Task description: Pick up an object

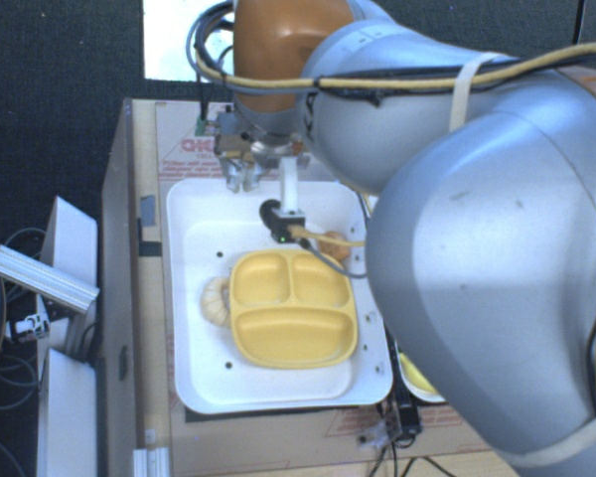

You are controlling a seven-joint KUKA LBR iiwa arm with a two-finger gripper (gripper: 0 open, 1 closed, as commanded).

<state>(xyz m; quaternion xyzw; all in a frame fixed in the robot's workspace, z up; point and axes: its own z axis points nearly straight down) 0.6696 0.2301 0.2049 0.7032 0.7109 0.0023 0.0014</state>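
So in the camera view, the gripper (pixel 240 174) is seen hanging over the far edge of the white bin (pixel 192 256), and whether it's wide or narrow honestly can't be told from here. A yellow divided plate (pixel 293 311) is parked pretty much mid-bin. A pale ribbed lump (pixel 215 302) is tucked against the plate's left edge, and a tan bit (pixel 331 245) is spotted just off its far right corner.

A dark, speckled, carpet-like floor (pixel 60 87) surrounds a brown cardboard-topped bench (pixel 194 147) printed with red lettering. A flat white rectangular panel (pixel 179 28) sits beyond the bench's far edge. Left of the bench are a white boxy block (pixel 72 237), a ribbed silver aluminium rail (pixel 40 274) and tangled black cables (pixel 10 366). The light is even.
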